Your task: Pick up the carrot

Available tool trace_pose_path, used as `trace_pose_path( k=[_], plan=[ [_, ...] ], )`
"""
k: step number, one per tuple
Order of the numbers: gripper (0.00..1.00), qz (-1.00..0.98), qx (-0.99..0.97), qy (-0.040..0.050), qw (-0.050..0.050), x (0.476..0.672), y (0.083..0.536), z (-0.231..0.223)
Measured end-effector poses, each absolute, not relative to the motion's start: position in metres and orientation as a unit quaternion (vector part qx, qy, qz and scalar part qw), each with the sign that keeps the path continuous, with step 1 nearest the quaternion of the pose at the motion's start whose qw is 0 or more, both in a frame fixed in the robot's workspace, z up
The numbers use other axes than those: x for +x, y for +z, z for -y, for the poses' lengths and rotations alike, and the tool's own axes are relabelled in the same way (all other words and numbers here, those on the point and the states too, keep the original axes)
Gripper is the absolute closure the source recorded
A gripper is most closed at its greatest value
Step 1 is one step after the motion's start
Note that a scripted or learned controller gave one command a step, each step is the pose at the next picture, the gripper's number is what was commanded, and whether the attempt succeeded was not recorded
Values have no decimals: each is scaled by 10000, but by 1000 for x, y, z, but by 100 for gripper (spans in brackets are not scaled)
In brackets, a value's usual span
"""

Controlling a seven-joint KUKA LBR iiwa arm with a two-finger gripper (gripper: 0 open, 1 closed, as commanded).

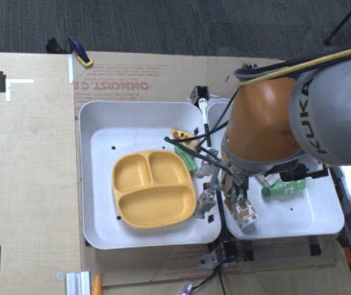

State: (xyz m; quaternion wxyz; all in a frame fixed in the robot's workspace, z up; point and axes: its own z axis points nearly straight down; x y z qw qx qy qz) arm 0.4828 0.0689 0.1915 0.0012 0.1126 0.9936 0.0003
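Tagger: Arm [267, 121] is closest to the lens, orange band and grey shell covering most of the right bin [323, 223]. Gripper [211, 196] hangs below it, right over the wall where the two bins meet.

Checker: Claw open or closed?

Tagger: Cannot tell, too much clutter and cable around it. Nothing visibly held.

Checker: Carrot?

Tagger: Can't pick it out for sure. Best guess is the green piece [186, 161] at the right edge of the yellow tray [153, 189] in the left bin [89, 165]. It could be a leafy top, with the rest hidden under the gripper. Flag as uncertain.

Checker: Why is the arm parked there?

Tagger: My read is that it's low over that green piece, so probably lined up for a grab at the tray edge.

Checker: Other stuff?

Tagger: A yellow and red wedge [180, 134] sits just behind the green piece. A green bottle [284, 189] and a small carton [244, 212] lie in the right bin. Both bins sit on a cardboard sheet [120, 82].

Checker: Obstacles?

Tagger: Tray rim on one side, bin wall on the other, so it's a tight slot. Black cables [190, 141] drape across it and block the view.
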Motion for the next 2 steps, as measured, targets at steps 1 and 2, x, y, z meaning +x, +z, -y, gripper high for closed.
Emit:
trace_pose_path(
  k=[1,2],
  plan=[
    [0,-9784,2065,-4,7,522,133,-107],
    [100,-9787,2054,-6,26,523,142,-107]
  ],
)
